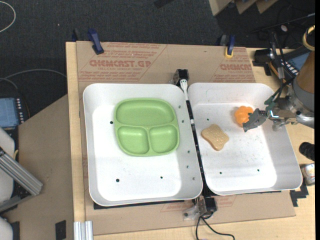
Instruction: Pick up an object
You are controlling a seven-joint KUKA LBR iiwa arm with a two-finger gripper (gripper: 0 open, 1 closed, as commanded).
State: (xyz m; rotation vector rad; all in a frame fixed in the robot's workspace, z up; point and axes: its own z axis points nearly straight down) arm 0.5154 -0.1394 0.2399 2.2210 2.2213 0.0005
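An orange round object (242, 114) lies in the right bin (240, 179), toward its far right side. A tan, bread-like piece (215, 136) rests to its lower left, near the bin's middle. My gripper (253, 120) reaches in from the right, and its dark tip sits just right of and slightly below the orange object, close to or touching it. Nothing shows between the fingers. A green three-compartment plate (146, 126) lies in the left bin (135, 184).
The two white bins sit side by side on a cardboard-covered bench, joined by a dark strip (191, 129). Blue and yellow clamps (95, 41) hold the board at the back edge. Cables and arm hardware crowd the far right.
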